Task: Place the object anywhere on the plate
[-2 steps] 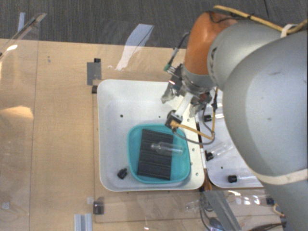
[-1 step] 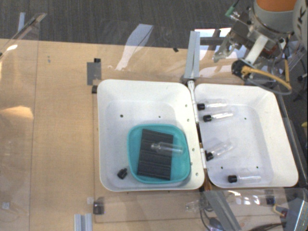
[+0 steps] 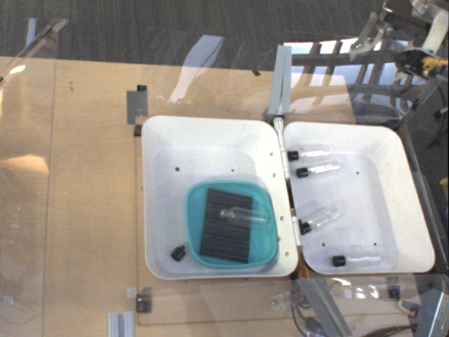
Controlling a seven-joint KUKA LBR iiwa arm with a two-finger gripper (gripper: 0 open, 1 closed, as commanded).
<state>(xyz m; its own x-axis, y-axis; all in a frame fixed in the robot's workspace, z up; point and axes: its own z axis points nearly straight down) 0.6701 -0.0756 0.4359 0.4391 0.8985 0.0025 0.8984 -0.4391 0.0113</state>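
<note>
A teal plate (image 3: 264,248) lies in the front half of the left bin (image 3: 163,146). On it rests a black ribbed rectangular block (image 3: 222,239). A clear vial (image 3: 243,215) lies across the block's upper part. A small black cap (image 3: 177,253) sits on the bin floor just left of the plate. The gripper (image 3: 370,35) is high at the top right, beyond the far edge of the right bin (image 3: 396,188) and well away from the plate. Nothing is seen in it.
Several clear vials with black caps lie in the right bin: two near its far left (image 3: 313,153) (image 3: 320,168), one mid-left (image 3: 320,219), one at the front (image 3: 358,260). A metal frame (image 3: 351,69) stands behind the bins.
</note>
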